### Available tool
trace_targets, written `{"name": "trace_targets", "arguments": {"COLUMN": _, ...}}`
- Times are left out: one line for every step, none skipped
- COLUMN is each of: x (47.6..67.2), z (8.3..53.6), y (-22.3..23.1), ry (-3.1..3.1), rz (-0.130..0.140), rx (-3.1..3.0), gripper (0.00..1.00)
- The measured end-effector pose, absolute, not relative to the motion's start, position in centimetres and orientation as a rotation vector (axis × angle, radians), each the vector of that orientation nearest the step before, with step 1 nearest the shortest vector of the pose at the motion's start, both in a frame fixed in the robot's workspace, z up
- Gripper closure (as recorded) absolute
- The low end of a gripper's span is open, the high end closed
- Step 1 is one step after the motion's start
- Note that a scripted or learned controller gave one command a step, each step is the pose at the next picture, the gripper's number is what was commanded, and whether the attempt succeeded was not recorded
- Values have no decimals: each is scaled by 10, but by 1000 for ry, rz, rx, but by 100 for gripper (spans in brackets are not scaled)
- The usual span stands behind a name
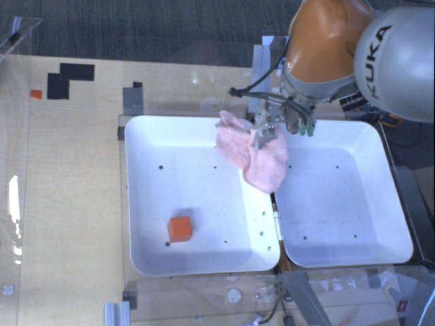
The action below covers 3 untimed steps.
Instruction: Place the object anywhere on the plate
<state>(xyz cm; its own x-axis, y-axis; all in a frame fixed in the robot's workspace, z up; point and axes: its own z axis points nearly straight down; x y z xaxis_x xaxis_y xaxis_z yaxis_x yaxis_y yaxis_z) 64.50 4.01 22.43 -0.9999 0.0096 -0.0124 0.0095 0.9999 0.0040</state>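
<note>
A crumpled pink cloth [253, 156] hangs over the seam between the two bins, reaching across the left bin's upper right corner. My gripper [264, 133] comes down from the grey and orange arm at the top right. It is shut on the cloth's top edge, and the fabric droops below and to both sides of the fingers. The gripper hides the upper part of the cloth. A small orange cube [180, 229] lies on the floor of the left bin [130, 202], near its lower left corner and far from the gripper.
The right bin [340, 202] sits beside the left one, with a narrow gap between them. The arm's wrist looms over the right bin's upper left corner. Black and orange markers lie on the wooden bench at the far upper left.
</note>
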Motion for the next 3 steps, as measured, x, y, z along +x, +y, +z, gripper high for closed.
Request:
{"name": "trace_targets", "arguments": {"x": 646, "z": 221, "y": 96, "ry": 3131, "rz": 7, "rx": -5, "gripper": 100}}
{"name": "trace_targets", "arguments": {"x": 632, "z": 223, "y": 146, "ry": 3133, "rz": 7, "rx": -6, "gripper": 100}}
{"name": "trace_targets", "arguments": {"x": 632, "z": 223, "y": 145, "ry": 3133, "rz": 7, "rx": -6, "gripper": 0}}
